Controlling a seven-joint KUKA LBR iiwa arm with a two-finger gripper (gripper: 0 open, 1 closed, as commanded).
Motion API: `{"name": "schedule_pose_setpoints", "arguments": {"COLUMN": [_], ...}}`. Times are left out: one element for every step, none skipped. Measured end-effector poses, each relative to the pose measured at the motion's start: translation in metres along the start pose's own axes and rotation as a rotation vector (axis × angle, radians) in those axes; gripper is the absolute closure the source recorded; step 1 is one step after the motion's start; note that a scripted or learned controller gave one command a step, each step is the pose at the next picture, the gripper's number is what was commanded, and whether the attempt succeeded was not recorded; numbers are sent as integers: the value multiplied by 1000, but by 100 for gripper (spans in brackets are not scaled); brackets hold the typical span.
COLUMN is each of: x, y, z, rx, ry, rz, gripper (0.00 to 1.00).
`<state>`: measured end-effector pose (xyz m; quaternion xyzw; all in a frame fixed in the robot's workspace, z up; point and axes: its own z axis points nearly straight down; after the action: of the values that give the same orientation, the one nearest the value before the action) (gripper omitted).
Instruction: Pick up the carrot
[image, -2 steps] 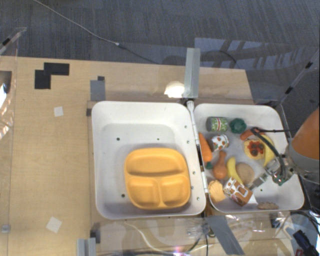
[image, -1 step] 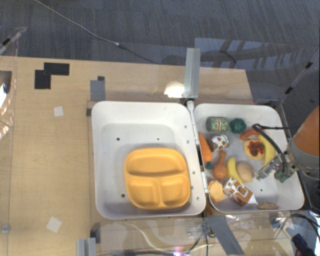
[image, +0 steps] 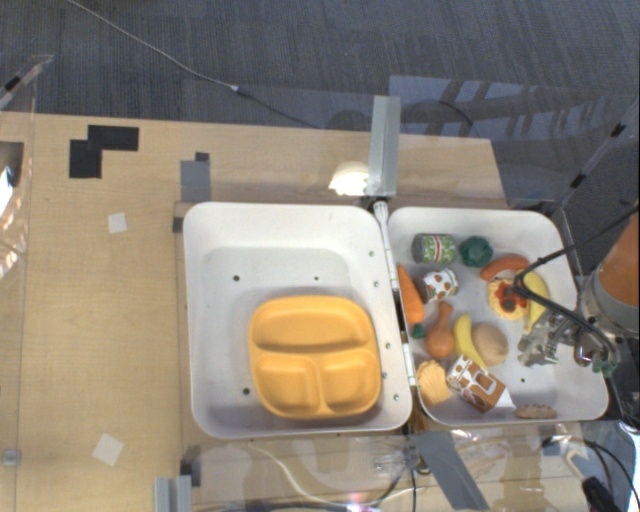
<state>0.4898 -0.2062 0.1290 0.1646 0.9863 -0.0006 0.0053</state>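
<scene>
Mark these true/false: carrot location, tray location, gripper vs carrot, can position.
1. The carrot lies in the right bin, along its left wall. True.
2. The yellow tray sits in the right bin. False: it is in the left bin.
3. The gripper is over the carrot. False: it is near the right bin's right side, far from the carrot.
4. The green can lies near the right bin's top edge. True.

The grey arm with its orange band (image: 618, 270) is running off the right edge. The small metal claw (image: 540, 347) is looking too blurred to read. The long orange carrot (image: 409, 297) is lying partly behind the bin divider.
</scene>
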Motion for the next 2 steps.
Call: {"name": "schedule_pose_setpoints", "arguments": {"x": [-26,-30], "y": [10,10], "z": [-20,-153], "rx": [-1,3], "ry": [0,-7], "rz": [-469,-870], "gripper": [100,100]}}
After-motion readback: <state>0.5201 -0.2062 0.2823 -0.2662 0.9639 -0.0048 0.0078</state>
